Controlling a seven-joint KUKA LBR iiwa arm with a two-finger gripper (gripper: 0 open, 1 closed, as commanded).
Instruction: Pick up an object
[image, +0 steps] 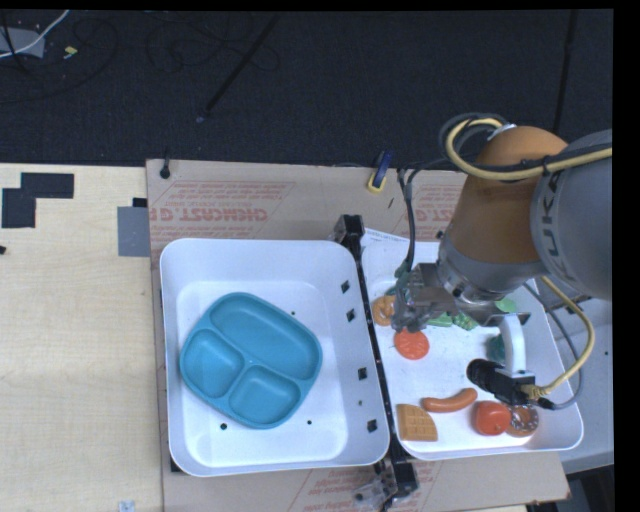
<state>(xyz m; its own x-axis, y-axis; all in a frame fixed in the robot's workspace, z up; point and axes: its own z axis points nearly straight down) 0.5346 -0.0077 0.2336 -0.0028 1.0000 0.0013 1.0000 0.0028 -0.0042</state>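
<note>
Round red-orange toy food piece (411, 345), the likeliest thing to be picked, is seen lying on the floor of the right white bin (565, 425), directly below the gripper (408, 312). Nothing is seen held, so the pick is judged not yet done: the descent appears made or nearly made, while the closing and the lift are left. Whether the gripper is spread or closed cannot be told, since its tip is dark and merged with the wrist.

Taken from the left and placed relative to the black divider (362, 330) between the bins: well to its left, pale wooden bench top (70, 350) is seen; just left of it, the left white bin (200, 265) is found, with a blue three-compartment plastic plate (250, 358) lying flat in it. Just right of the divider, a tan waffle-like square (416, 422) is seen, then an orange sausage-shaped piece (449, 402), then a red tomato-like piece (490, 418). Brown cardboard (250, 205) is laid beneath both bins. Beyond the bench, dark carpet (300, 80) with loose cables is seen.
</note>
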